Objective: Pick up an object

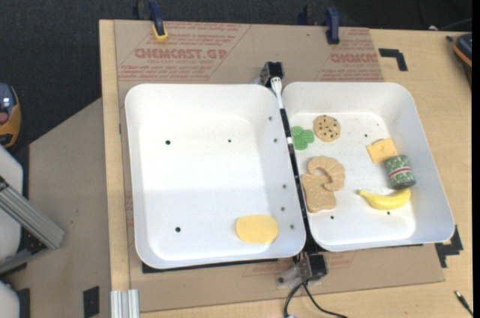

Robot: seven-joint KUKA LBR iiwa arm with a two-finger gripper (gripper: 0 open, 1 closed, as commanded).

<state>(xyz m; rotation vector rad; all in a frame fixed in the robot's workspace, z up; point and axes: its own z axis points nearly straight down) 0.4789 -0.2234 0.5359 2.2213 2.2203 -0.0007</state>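
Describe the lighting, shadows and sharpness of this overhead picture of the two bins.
Camera view: soft, even light; the left white bin is brighter along its near floor, dimmer toward the far wall; the right white bin has no harsh glare. The flat yellow oval disc and the yellow banana cast only faint shadows. Focus is mildly soft overall; the bench's printed red lettering stays readable.

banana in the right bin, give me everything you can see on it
The banana is a small yellow toy-like piece, smooth and plastic-looking, curved like a crescent with its ends turned up. It lies flat on the floor of the right bin, near the front right corner. Its right end sits just below the green-and-red can, touching or nearly so. It lies apart from the bread slice.
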